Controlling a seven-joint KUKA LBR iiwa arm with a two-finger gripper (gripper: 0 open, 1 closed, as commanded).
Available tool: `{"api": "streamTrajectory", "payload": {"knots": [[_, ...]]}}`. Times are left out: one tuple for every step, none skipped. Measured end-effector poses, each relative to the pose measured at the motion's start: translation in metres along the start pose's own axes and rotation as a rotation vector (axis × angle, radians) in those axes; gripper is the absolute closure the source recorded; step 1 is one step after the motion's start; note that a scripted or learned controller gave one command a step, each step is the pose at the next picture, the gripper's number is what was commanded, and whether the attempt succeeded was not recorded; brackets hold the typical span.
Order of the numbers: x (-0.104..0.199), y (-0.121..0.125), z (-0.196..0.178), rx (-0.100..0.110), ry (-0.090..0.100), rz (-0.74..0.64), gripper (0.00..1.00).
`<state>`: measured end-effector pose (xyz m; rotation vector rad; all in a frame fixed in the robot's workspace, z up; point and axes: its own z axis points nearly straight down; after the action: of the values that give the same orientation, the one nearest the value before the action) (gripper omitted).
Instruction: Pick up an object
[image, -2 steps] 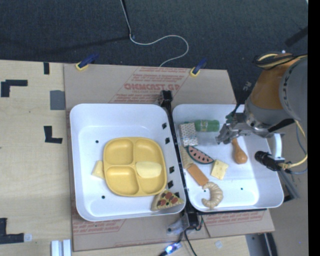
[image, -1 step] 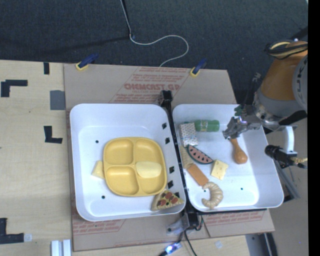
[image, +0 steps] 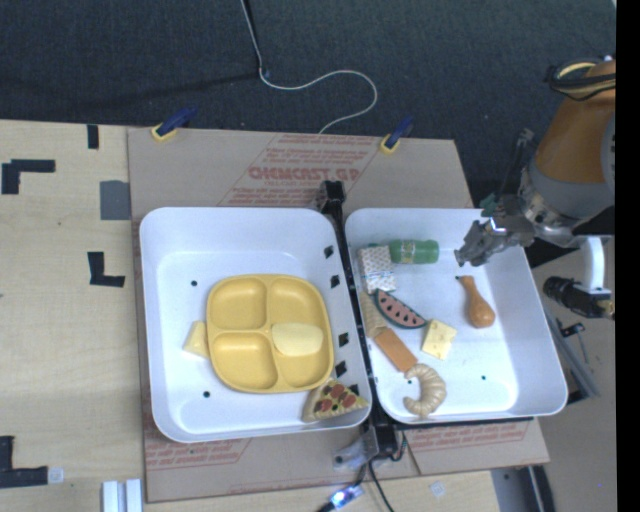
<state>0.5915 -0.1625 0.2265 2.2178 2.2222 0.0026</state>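
Note:
My gripper (image: 478, 243) hangs over the back right part of the right bin (image: 520, 390), above and just behind a brown chicken drumstick (image: 477, 302). No object shows between its fingers. Left of it lies a green bottle (image: 413, 251) beside a silver foil packet (image: 376, 268). A watermelon slice (image: 400, 310), an orange hot dog (image: 395, 349), a yellow cheese cube (image: 438, 339) and a tan croissant (image: 425, 390) lie further forward in the same bin.
The left bin (image: 170, 300) holds a yellow divided plate (image: 268, 332) with a pale yellow piece in one compartment, a yellow wedge (image: 194, 340) at its left and a pizza slice (image: 334, 401) at the front right. A black divider (image: 345, 300) joins the bins.

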Motion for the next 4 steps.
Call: {"api": "streamTrajectory", "payload": {"knots": [[0.053, -0.008, -0.009, 0.004, 0.003, -0.005, 1.00], [0.113, -0.007, 0.002, 0.005, 0.002, -0.005, 1.00], [0.162, -0.018, 0.012, 0.007, 0.002, -0.004, 1.00], [0.178, -0.027, 0.000, 0.004, 0.001, -0.002, 1.00]]}}
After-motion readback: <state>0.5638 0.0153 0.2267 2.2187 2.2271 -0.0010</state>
